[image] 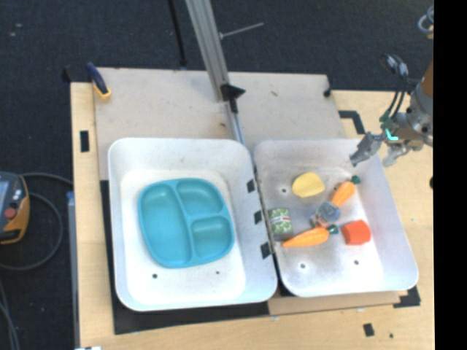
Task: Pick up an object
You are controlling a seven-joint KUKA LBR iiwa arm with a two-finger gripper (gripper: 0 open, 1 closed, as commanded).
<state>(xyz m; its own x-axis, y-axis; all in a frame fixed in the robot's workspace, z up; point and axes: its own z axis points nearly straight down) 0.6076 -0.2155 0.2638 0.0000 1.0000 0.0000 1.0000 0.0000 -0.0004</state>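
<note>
Hovering at the right bin's [394, 224] two o'clock corner, the gripper [379, 150] hangs over the rim with its two fingers spread apart and nothing between them.

Detail, left to right: the left bin [124, 159] carries a blue divided tray [187, 221] at its centre. In the right bin, a small green-printed block [279, 219] lies at nine o'clock, just beside the wall shared with the left bin. An orange carrot [306, 237] rests at six o'clock of the cluster, its tip close to that block. A yellow piece [308, 185] sits at twelve o'clock. A small grey object [326, 212] lies at the middle, touching or nearly touching a second, shorter carrot [343, 192] at two o'clock. A red-orange block [356, 232] sits at four o'clock.
</note>
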